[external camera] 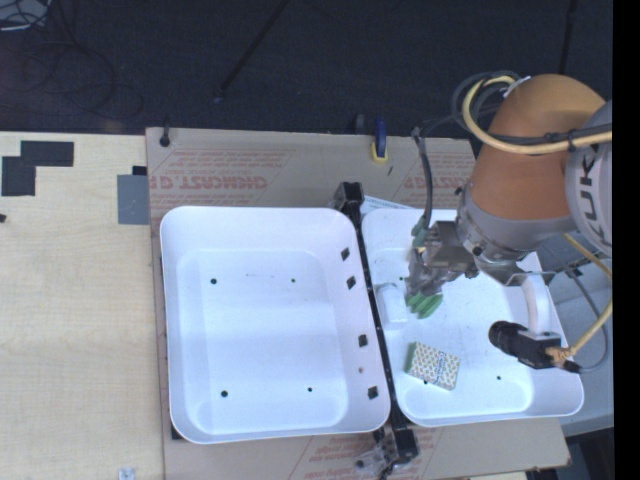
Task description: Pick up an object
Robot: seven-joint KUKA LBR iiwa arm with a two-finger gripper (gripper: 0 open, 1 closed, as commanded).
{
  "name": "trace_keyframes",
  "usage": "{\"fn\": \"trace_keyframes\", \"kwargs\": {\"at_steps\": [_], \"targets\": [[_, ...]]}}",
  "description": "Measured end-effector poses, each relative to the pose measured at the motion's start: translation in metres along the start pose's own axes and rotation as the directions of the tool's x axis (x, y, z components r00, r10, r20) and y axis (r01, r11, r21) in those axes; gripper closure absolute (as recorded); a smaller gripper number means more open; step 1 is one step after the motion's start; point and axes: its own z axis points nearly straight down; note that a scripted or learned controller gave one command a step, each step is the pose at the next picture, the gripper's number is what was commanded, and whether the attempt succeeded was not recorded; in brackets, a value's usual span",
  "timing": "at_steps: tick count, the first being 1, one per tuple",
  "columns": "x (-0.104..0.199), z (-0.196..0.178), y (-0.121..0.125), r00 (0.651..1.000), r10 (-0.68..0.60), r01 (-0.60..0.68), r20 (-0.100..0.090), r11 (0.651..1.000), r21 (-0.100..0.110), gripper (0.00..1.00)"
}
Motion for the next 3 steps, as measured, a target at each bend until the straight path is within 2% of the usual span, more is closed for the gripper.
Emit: {"fn": "trace_keyframes", "kwargs": {"at_steps": [1,2,3], "targets": [[-0.044,0.003,-0.048,1.0,0.002,-0.002,0.0,1.0,-0.005,1.0],[-0.007,-0.052,0.038,1.0,-0.008,0.008,0.0,1.0,-0.019,1.0],[-0.051,0.0,-0.011,1.0,0.002,-0.002,0.0,1.0,-0.001,1.0]]}}
